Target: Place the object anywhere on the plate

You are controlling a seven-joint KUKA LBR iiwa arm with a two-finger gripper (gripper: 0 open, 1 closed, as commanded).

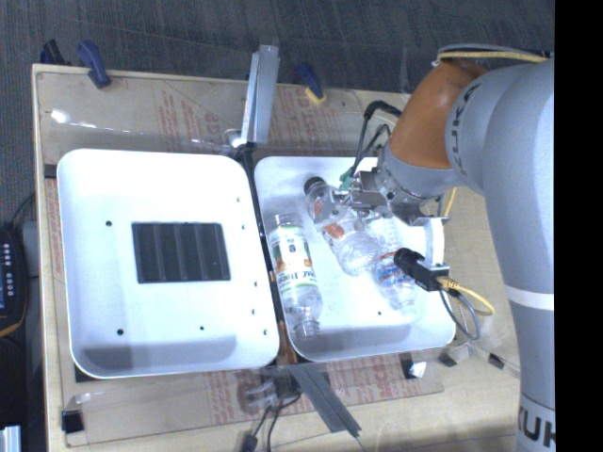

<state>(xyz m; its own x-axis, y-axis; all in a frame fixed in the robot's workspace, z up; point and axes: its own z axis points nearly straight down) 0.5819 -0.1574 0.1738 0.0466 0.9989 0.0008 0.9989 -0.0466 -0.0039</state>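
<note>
A grey KUKA arm with an orange band above its wrist reaches in from the right and bends down over the right-hand white bin. To the left, the left-hand white bin holds a dark, ribbed rectangular plate lying flat near its middle. Both bins sit side by side on a pale bench, with blue clamps along its far edge and a metal bar standing at the seam between them.

In the right bin lie several clear plastic bottles. One labelled bottle rests lengthwise against the left wall, its cap toward the near edge. A second clear bottle lies slantwise in the middle, its dark cap end toward the far left. A third bottle, with blue on its label, lies just beside it to the right.

The gripper hangs low over the upper end of the middle bottle, among the bottles and well apart from the plate. Whether its jaws are apart or together cannot be told from this angle, nor whether anything is held. A black cable with yellow wires trails from the wrist over the bin's right rim.
</note>
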